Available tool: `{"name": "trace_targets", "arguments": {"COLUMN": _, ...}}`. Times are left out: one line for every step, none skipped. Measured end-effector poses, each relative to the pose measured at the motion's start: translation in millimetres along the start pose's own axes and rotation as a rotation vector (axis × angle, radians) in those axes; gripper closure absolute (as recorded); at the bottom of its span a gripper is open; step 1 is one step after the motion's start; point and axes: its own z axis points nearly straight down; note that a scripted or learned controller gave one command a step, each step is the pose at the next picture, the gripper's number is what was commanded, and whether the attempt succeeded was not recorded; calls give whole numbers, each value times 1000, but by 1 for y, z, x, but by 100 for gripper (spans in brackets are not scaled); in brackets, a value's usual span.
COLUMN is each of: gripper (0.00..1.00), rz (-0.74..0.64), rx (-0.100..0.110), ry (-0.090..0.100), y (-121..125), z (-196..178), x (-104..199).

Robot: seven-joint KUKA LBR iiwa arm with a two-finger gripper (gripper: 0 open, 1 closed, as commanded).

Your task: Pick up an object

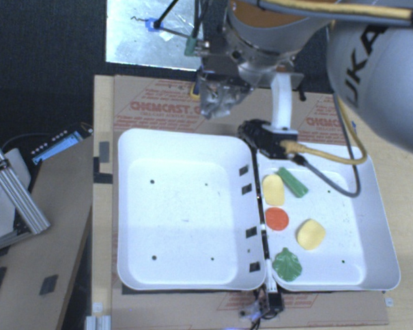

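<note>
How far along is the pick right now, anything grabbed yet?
Nothing looks picked. The claw hangs above the far rim of the left bin; I see nothing in it, though it is blurred. All five pieces lie in the right bin, among them the green stick and red disc. Left: reach over, descend, grasp, lift.

Brown cardboard sheet with red printed lettering [161, 105] lies flat on a pale tan wooden bench top [62, 189]. Dark, near-black floor [40, 51] beyond the bench at upper left. Bright reflective silver panel [141, 28] at top. Ribbed aluminium extrusion bar [14, 190] crosses the left edge at a slant.
</note>
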Motion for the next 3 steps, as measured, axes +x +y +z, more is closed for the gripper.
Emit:
{"name": "trace_targets", "arguments": {"gripper": 100, "rz": 2, "rx": -4, "ry": 0, "y": -54, "z": 36, "x": 24}}
{"name": "trace_targets", "arguments": {"gripper": 100, "rz": 5, "rx": -20, "ry": 6, "y": -76, "z": -71, "x": 22}}
{"name": "trace_targets", "arguments": {"gripper": 100, "rz": 10, "rx": 1, "ry": -5, "y": -75, "z": 46, "x": 22}}
